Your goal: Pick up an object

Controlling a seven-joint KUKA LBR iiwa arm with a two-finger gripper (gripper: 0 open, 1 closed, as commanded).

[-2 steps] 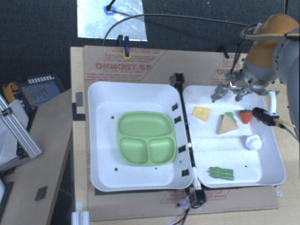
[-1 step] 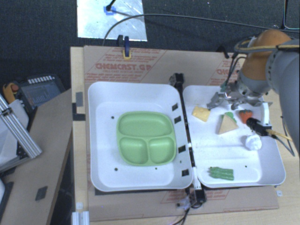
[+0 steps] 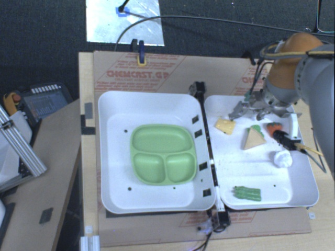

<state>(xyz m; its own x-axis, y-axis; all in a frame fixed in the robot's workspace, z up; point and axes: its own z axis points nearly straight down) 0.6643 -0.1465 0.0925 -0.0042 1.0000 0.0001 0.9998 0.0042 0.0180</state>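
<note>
My gripper (image 3: 242, 110) hangs low over the far part of the right bin (image 3: 301, 192), with the grey arm and its orange band (image 3: 293, 51) behind it. A yellow flat piece (image 3: 225, 126) lies just below and left of the gripper. A tan wedge (image 3: 254, 139) sits to the right of that piece, with a small green bit (image 3: 255, 128) at its top. An orange carrot-like piece (image 3: 274, 127) lies beside the gripper's body. Further toward the front are a white lump (image 3: 283, 159) and a green pickle-like thing (image 3: 247, 193). I see nothing held.
The left bin (image 3: 112, 192) holds a green divided plate (image 3: 162, 154). A black hinge strip (image 3: 204, 140) runs between the two bins. A cable crosses the bench behind the bins.
</note>
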